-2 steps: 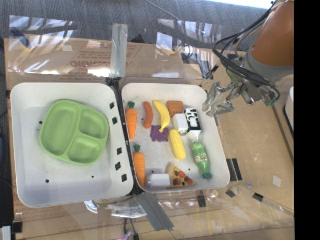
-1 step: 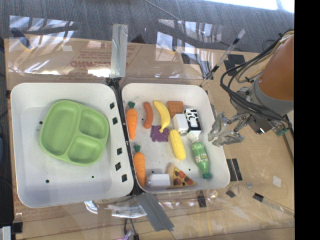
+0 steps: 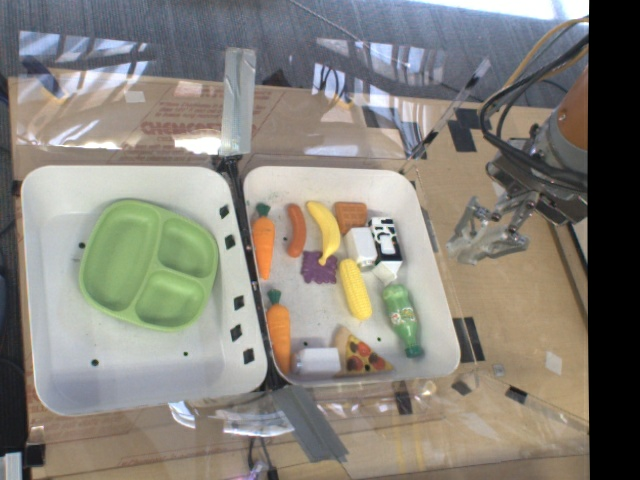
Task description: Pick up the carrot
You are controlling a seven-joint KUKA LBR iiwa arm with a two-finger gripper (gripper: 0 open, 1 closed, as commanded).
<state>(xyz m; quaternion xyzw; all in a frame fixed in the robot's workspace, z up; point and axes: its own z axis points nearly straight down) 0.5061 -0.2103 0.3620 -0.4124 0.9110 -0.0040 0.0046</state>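
At the near edge of the right-hand shallow white bin [image 3: 437, 268], a slice of toy pizza [image 3: 361, 353] and a small white block [image 3: 318, 360] are seen. Just beyond them on the left, a short orange toy carrot with a green top [image 3: 278, 334] is found lying along the bin's left wall. A green plastic bottle [image 3: 401, 318] is set over to the right, and a yellow corn cob [image 3: 355, 288] lies between.

Further back, a second orange carrot [image 3: 263, 245] is laid against the same left wall, with a purple bunch of grapes [image 3: 319, 266], a red-orange sausage [image 3: 295, 229], a yellow banana [image 3: 324, 229], a brown cracker [image 3: 350, 214] and a black-and-white carton [image 3: 385, 238] ranged beside it. The left-hand white bin [image 3: 50, 298] holds a light-green divided plate [image 3: 150, 263].

Off to the right, outside both bins, the two-finger metal gripper [image 3: 490, 240] is held above the bare bench, well apart from either carrot, and its fingers are seen spread with nothing between them.

By the look of it, the approach is not yet begun. A long traverse leftward across the crowded bin is called for, then a descent with the jaws turned across the chosen carrot; the closeness of the wall is judged to be the awkward part.
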